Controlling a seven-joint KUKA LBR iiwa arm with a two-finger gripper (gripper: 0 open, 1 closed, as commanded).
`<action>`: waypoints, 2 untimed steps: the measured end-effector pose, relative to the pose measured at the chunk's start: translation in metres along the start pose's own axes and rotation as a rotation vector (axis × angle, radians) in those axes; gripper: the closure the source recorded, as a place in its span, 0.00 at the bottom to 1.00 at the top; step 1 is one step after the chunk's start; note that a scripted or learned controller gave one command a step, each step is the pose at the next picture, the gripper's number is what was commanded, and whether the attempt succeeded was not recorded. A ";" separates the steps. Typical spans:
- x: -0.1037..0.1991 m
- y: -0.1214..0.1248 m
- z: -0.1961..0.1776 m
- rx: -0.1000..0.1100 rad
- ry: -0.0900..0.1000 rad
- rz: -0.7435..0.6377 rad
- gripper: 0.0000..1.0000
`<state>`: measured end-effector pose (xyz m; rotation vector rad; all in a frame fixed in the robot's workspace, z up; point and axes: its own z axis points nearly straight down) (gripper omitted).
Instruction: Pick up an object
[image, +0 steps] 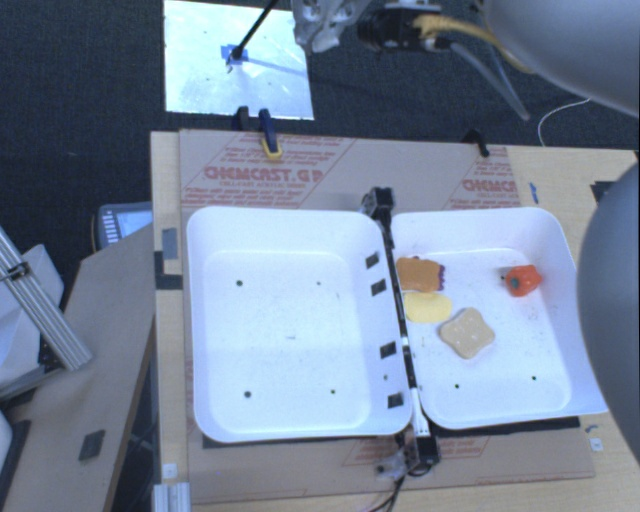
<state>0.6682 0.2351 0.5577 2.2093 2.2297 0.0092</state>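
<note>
**Candidate objects in the right bin (520, 372).** Four small things lie in its far half. A tan slice (467, 333) sits at 6 o'clock of the group. A yellow disc (428, 307) lies just beside it at its 10 o'clock. An orange-brown slab (418, 274) with a purple edge is at 12 o'clock of the disc, touching it or nearly so. A red-orange lump (521, 280) sits apart from the rest at 3 o'clock.

The tool (320, 28) hangs beyond the far edge of the bench (168, 340), at 11 o'clock of the right bin and well apart from every object. Whether it stands wide or narrow cannot be told.

**Step in hand, as judged:** approach, with no grasp begun. The next move calls for a swing toward 5 o'clock over the right bin, then a descent on one thing. The lump, standing alone, looks the easiest target. The slab and disc crowd each other and the bin wall at 9 o'clock, which may hamper a descent there.

**Surroundings:** the left bin (280, 340); a printed cardboard sheet (260, 172) under both bins; a yellow clamp (270, 140) at its 12 o'clock edge; a shiny plate (240, 60) beyond. The grey arm (612, 290) fills the 3 o'clock side.
</note>
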 end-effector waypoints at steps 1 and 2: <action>0.000 0.000 0.000 0.001 0.000 -0.001 0.00; 0.000 0.000 -0.011 -0.002 0.001 -0.004 1.00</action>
